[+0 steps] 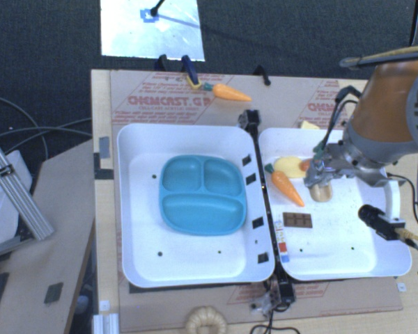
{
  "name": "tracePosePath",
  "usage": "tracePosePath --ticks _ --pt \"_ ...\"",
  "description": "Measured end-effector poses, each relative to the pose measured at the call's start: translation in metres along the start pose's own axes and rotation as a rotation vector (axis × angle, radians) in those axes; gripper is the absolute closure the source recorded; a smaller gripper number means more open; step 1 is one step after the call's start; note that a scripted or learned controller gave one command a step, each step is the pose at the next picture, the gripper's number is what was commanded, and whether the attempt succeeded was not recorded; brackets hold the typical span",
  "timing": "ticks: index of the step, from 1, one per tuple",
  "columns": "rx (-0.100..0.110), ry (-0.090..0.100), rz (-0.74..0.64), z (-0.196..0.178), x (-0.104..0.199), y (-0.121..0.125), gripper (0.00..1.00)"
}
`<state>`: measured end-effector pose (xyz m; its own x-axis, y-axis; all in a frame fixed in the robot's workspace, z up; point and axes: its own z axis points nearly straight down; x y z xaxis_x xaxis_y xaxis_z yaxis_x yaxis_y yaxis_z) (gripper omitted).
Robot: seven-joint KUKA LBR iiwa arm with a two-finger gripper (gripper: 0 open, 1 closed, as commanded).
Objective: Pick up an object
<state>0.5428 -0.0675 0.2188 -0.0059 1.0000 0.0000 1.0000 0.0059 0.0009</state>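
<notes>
The right bin [348, 256] holds an orange toy carrot [288, 188], a yellow piece [289, 165] with a small red bit [304, 165] beside it, a tan rounded object [321, 193] and a brown chocolate bar [297, 220]. My gripper [320, 178] reaches down from the right and stands right over the tan object, just right of the carrot and the yellow piece. Its fingertips are hidden against the objects.
The left bin [146, 256] holds a blue divided plate [200, 193]. A second toy carrot [228, 92] lies on the board behind the bins. A beige ring [209, 321] sits at the front edge. Bare floor lies in the right bin's front half.
</notes>
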Motion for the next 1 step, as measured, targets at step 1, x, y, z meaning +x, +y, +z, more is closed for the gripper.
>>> tracePosePath --ticks 1 --pt "-0.002 0.000 -0.001 -0.0024 0.0107 0.0143 1.00"
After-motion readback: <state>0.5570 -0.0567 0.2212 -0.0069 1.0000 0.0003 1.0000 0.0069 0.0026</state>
